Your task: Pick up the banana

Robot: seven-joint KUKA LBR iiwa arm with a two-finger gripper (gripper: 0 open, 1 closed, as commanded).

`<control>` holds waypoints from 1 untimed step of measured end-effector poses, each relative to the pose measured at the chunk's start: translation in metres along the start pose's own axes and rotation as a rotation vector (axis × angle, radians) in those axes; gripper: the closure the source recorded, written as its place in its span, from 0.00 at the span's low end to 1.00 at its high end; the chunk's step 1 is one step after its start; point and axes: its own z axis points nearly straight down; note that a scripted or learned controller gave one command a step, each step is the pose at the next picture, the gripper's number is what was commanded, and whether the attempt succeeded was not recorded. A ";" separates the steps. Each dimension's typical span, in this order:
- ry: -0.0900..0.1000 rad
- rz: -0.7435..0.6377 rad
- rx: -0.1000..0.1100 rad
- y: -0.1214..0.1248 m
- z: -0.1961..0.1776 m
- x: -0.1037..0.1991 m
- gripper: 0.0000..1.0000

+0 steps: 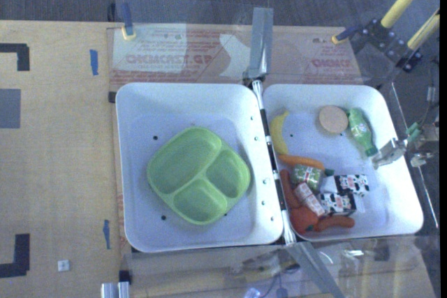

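Nothing of the pick is done yet, as far as can be judged. The banana (279,134) lies in the right bin (399,220), against its inner wall beside the divider, curved and untouched.

The tool (388,152) sits at the far right rim of that same bin — a small pale metal part just over the edge. Whether it is spread or pressed together cannot be told at this size; nothing shows pinched in it.

From the tool, the banana is well apart, across the whole bin floor toward the left. Between them, nearer the tool, lie a green bottle (362,130) and a round tan disc (333,120). Down and to the left of the tool sits a jumble — a cow-patterned carton (349,192), a carrot (302,162) and some red-orange pieces (318,221) — the carrot just beside the banana's lower end.

Further left from the tool, past the banana, the left bin (140,115) holds a green divided plate (198,174).

Left to do, by my reading: cross the bin, come down on the banana, close, lift.
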 end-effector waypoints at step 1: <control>-0.001 0.302 -0.001 0.001 0.081 0.088 0.00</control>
